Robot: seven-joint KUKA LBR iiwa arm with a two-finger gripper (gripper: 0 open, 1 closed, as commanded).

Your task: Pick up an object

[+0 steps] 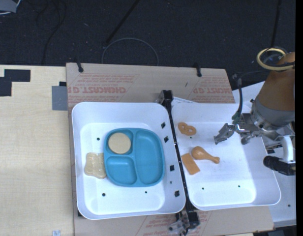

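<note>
Three toy foods (pixel 199 154) beside claw (pixel 225 134)

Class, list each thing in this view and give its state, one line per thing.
Gripper: fingers open, holding nothing, over right bin.
Pretzel: lying loose, right bin.
Drumstick: lying loose, right bin.
Orange wedge: flat beside drumstick.
Blue tray: in left bin.
Round cracker: in tray compartment.
Beige piece: beside tray.

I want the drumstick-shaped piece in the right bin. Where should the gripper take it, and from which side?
Probably from straight above, at the narrow handle end of the drumstick, which points right toward the gripper. Close the fingers across that thin neck. Its fat end lies close to the orange wedge, so coming in there risks a bump. The pretzel lies apart, out of the way.
</note>
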